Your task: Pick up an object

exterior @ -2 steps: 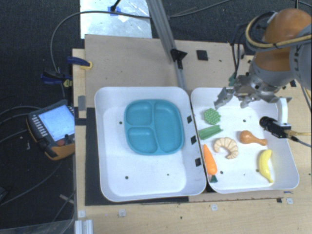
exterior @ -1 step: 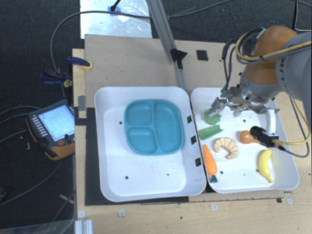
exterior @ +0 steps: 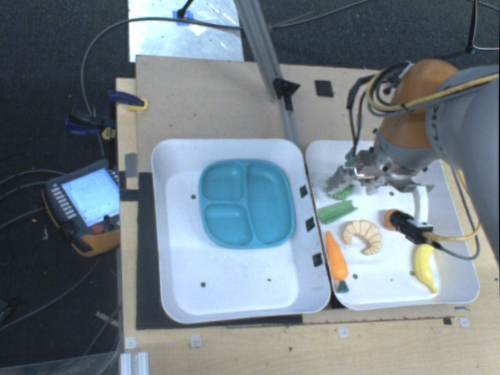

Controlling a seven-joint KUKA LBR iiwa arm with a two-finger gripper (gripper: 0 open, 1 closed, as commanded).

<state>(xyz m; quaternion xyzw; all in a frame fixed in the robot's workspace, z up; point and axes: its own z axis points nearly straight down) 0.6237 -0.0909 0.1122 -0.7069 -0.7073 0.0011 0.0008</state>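
Note:
The right bin (exterior: 462, 286) holds a green pea pod (exterior: 337, 211), a tan croissant (exterior: 364, 236), an orange carrot (exterior: 336, 257), a yellow banana (exterior: 425, 267) and a small orange piece (exterior: 391, 218). My gripper (exterior: 341, 182) hangs low over the bin's upper left part. It is just above the green pod and close to it. The grey arm with its orange band (exterior: 408, 104) reaches in from the right and hides the bin's far edge.
A blue divided plate (exterior: 247, 203) lies in the left bin (exterior: 169, 233). A white and black part (exterior: 420, 213) lies beside the orange piece. A grey pole (exterior: 262, 41) slants over the bench behind the bins. A handheld pendant (exterior: 84, 207) sits off the bench at left.

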